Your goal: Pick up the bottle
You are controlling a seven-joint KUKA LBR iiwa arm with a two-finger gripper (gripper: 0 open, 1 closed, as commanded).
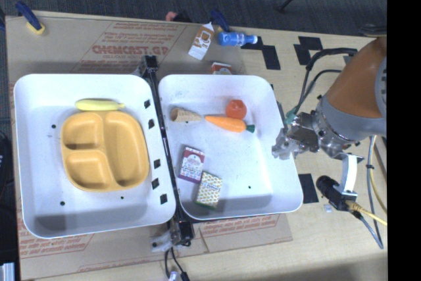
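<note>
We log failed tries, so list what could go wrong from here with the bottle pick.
1. The bottle lies on its side outside both bins, on the bench beyond the right bin; the claw sits at that bin's right rim, so it may descend on the wrong spot.
2. A lying bottle may roll away when touched.
3. A small carton and a blue clamp lie close by and could get knocked or grabbed instead.

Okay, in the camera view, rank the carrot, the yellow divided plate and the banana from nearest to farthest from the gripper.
Measured from the gripper, at the right bin's right edge:
1. Carrot, in the right bin, nearest.
2. Yellow divided plate, in the left bin's middle.
3. Banana, in the left bin just behind the plate, farthest, though not by much.
</note>
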